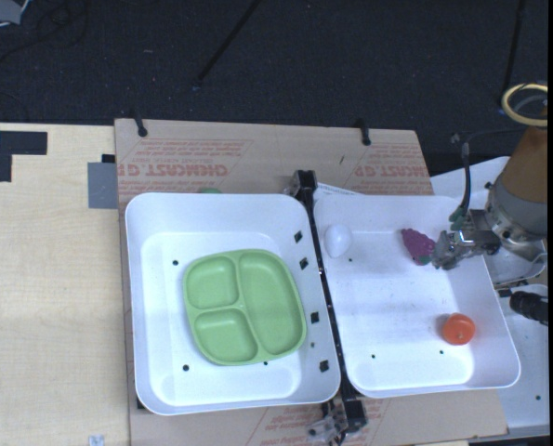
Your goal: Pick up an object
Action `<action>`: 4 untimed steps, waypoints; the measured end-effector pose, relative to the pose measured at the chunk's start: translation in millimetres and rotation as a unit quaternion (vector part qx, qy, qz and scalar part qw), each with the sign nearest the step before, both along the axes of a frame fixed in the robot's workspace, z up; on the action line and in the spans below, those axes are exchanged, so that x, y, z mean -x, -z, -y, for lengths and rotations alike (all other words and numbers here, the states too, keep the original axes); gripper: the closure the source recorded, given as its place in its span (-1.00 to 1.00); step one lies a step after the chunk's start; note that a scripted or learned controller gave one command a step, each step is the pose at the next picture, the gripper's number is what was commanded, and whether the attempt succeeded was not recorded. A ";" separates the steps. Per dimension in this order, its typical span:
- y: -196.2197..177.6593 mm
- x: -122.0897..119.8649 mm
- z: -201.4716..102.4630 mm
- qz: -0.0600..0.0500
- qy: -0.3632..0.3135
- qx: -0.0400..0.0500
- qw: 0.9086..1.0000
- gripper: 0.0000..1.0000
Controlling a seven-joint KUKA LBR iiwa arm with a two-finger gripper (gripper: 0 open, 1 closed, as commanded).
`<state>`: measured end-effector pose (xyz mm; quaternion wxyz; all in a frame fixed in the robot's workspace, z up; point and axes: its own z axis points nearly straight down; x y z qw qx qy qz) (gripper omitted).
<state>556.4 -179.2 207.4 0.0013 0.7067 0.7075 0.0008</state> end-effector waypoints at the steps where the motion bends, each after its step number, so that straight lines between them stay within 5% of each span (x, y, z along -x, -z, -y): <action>1: -7.7 -0.2 0.8 -0.002 0.000 0.000 1.000 1.00; 4: -9.2 6.6 -153.0 -0.002 -0.001 -0.001 1.000 1.00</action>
